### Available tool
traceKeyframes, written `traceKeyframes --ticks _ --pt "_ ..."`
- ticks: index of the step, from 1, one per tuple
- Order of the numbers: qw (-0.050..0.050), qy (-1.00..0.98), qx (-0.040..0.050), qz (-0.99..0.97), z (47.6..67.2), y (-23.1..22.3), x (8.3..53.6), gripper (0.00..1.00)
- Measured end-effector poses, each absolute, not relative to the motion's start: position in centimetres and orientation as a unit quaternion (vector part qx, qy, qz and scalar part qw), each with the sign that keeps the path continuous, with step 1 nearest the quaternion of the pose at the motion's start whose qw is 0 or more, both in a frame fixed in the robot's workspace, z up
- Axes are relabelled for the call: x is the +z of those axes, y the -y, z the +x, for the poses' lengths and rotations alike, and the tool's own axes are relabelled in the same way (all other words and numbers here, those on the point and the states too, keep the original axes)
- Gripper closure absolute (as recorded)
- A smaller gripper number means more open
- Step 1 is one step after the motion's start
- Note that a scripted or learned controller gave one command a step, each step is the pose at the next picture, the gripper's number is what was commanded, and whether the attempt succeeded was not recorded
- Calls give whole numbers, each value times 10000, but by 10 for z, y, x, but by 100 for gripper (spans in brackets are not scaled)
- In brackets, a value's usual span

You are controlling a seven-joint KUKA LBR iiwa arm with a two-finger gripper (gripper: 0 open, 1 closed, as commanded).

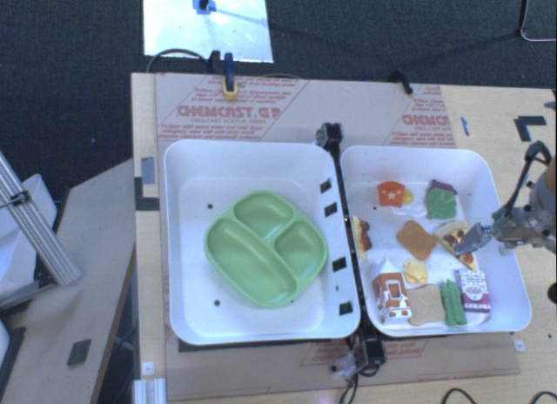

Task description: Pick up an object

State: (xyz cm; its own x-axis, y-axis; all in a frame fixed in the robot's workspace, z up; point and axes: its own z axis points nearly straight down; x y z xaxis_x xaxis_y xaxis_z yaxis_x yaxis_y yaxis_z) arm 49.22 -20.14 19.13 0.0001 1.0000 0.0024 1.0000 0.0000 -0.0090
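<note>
The right bin [500, 186] holds several toy foods: a red piece [393, 193], a green and purple piece [441, 201], a brown toast [416, 239], a pizza slice [452, 234], a yellow piece [415, 272], a small carton [390, 296], a bread slice [427, 306], a green bean pod [452, 303] and a red and white packet [473, 291]. My gripper [477, 239] reaches in from the right edge and sits low over the right side of this bin, right beside the pizza slice. Nothing is visibly held.
In the left bin [187, 167] lies a green divided plate [265, 248]. Black clips [332, 211] run along the seam between the bins. A small dark red piece [361, 236] lies by the right bin's left wall. A cardboard sheet [231, 106] lies behind the bins.
</note>
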Motion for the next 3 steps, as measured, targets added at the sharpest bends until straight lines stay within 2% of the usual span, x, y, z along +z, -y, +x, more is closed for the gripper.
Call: traceKeyframes --ticks 1,3 --pt "-6 7082 -2 -7060 495 201 196 0" --pt "-2 7073 -1 -7069 496 199 83 0"
